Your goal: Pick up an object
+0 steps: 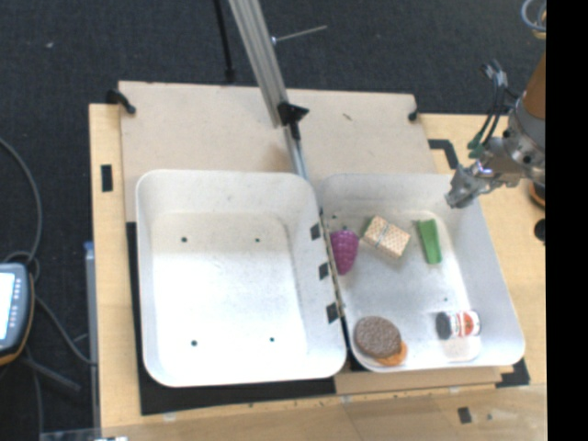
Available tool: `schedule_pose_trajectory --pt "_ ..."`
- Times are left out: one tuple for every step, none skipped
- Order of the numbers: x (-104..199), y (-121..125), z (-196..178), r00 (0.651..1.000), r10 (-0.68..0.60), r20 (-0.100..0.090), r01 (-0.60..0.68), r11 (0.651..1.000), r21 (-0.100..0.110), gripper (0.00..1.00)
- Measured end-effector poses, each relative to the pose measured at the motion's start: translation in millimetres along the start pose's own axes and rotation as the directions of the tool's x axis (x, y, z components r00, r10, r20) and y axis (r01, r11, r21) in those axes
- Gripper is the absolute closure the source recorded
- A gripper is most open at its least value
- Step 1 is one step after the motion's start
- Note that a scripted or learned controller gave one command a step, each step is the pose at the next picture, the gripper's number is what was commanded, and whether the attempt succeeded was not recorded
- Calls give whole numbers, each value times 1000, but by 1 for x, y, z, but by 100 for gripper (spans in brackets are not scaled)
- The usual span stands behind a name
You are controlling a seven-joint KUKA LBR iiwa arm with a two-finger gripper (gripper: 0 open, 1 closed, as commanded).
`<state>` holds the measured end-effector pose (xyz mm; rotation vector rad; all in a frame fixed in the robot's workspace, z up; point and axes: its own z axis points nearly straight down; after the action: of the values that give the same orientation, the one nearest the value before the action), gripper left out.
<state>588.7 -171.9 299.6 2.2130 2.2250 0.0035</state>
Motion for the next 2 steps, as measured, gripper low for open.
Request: schedule_pose_trajectory --pt "47 -6 -2 1000 0 -1 0 1000 2 100" --pt "92 -11 18 1000 1 0 -1 1000 4 100"
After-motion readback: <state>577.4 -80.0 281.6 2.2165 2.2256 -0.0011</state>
